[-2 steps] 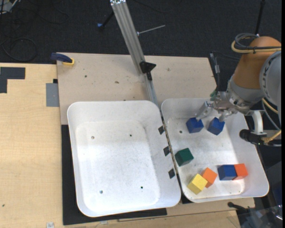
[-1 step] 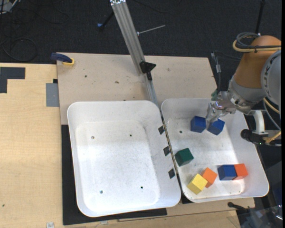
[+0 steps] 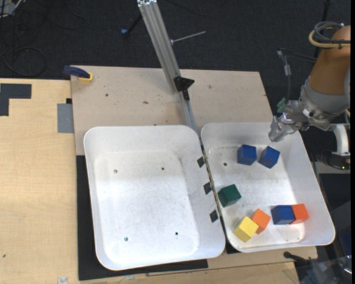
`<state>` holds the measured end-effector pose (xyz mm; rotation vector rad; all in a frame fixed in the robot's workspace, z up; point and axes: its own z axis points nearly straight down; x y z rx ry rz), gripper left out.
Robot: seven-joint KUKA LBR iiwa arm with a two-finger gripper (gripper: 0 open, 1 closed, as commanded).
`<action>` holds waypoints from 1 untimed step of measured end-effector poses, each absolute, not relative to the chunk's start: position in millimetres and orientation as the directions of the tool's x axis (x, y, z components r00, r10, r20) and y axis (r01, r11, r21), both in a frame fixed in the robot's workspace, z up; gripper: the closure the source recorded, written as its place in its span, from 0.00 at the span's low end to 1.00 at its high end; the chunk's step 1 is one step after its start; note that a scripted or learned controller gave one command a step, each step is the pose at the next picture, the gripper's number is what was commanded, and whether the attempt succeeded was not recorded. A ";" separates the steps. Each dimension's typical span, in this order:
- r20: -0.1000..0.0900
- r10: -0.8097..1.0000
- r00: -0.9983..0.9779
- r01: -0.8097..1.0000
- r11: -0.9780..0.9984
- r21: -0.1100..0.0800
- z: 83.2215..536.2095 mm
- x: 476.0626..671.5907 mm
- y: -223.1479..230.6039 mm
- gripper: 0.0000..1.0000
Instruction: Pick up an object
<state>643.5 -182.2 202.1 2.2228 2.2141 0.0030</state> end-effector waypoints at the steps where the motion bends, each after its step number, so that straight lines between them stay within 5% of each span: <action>1: -0.001 1.000 -0.001 1.000 0.001 0.005 257.4 654.4 -181.4 1.00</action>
